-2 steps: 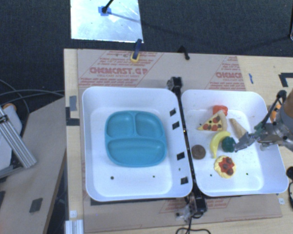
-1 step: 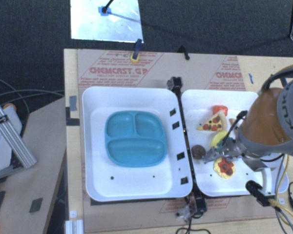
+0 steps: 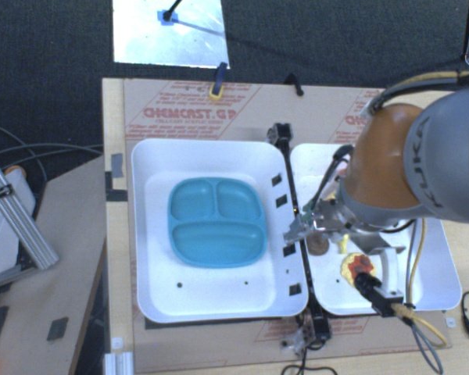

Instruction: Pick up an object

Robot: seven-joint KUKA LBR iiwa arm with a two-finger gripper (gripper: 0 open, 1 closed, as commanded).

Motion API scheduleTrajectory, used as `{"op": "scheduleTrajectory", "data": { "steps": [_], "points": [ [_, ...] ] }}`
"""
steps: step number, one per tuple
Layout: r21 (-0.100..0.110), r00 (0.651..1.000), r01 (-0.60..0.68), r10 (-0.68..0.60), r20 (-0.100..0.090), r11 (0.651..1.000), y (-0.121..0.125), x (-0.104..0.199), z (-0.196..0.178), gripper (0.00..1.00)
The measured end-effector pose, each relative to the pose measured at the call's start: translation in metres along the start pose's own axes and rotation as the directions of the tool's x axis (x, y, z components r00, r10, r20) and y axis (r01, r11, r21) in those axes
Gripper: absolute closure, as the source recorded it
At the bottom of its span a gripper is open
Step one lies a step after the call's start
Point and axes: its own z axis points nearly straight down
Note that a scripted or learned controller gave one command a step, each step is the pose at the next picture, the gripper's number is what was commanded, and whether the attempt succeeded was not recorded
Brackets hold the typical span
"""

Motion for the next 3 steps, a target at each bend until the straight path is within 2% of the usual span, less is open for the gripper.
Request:
{"op": "scheduleTrajectory", "data": {
  "steps": [1, 2, 3],
  "points": [
    [0.005, 1.0, -0.003, 0.003, 0.0, 1.0, 0.057, 0.044, 0.006, 0.0],
    [0.0, 1.0, -0.003, 0.003, -0.001, 1.0, 0.129, 0.086, -0.036, 0.0],
    [0.006, 1.0, -0.005, 0.005, -0.001, 1.0, 0.087, 0.105, -0.096, 0.0]
  ]
}}
